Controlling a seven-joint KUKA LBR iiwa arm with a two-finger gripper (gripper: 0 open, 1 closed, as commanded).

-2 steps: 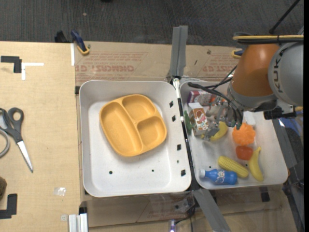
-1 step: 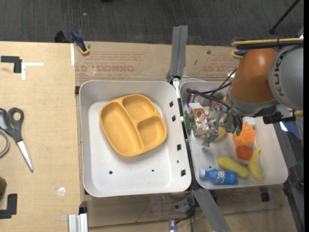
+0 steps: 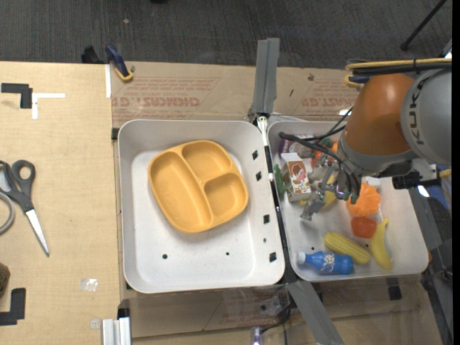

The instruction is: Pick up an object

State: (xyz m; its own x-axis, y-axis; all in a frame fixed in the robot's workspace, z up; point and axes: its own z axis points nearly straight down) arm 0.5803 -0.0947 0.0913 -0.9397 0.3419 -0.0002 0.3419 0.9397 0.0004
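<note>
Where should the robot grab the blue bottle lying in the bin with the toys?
Probably across the blue bottle's middle, coming straight down from above. It lies flat on its side near the bin's front rim, white cap pointing left, so its round body offers two sides to pinch. The corn cob crowds it just behind.

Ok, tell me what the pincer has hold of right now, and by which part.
It cannot be told. The pincer is down in the right bin among the toys, beside a small carton, but the arm's wrist and cables hide whether anything sits between its tips.
</note>
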